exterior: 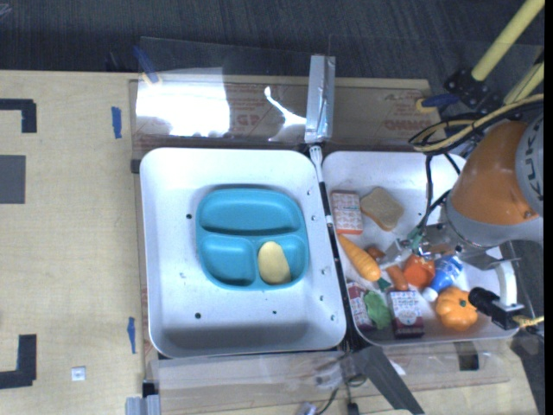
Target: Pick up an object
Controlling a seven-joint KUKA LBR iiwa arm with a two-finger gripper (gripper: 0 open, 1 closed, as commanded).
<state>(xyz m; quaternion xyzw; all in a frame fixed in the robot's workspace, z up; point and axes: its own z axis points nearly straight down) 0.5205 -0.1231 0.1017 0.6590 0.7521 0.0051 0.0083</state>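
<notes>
The right bin (380,167) holds a jumble of toy food. There is a red-and-white carton (346,212), a brown bread slice (382,207), a carrot (359,259), a small orange piece (417,272), a blue piece (445,275), an orange pumpkin-like fruit (457,309), a green item (377,308) and a small red-white box (405,309). My gripper (421,247) is low in this bin, just above the orange piece and right of the carrot. The grey arm with its orange band (491,184) covers the bin's right side.
The left bin (164,232) bears a blue divided plate (246,214) with a yellow egg-shaped object (274,263) in its lower right compartment. A metal divider (319,102) stands behind the bins. Cables and a yellow pole (510,28) are at the back right.
</notes>
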